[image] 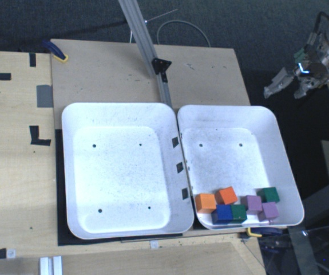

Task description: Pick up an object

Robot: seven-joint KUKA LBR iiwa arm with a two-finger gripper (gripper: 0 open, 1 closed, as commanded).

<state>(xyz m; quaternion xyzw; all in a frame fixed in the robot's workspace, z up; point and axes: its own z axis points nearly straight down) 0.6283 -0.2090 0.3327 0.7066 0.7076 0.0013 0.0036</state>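
Several small blocks lie bunched in the near corner of the right bin (227, 112): two orange ones (205, 202) (228, 195), a blue one (224, 213), two green ones (238, 213) (268, 195) and two purple ones (253, 203) (270, 211). My gripper (287, 91) hangs off the bench at the far right, beyond the right bin's far corner and well away from the blocks. Its fingers are spread open with nothing between them.
The left bin (118, 109) sits beside the right one, their rims touching. A slanted metal rail (144, 36) runs down to the bins' far junction. A thin wire loop (181, 30) lies on the bench behind. A small yellow piece (254, 232) rests by the right bin's near rim.
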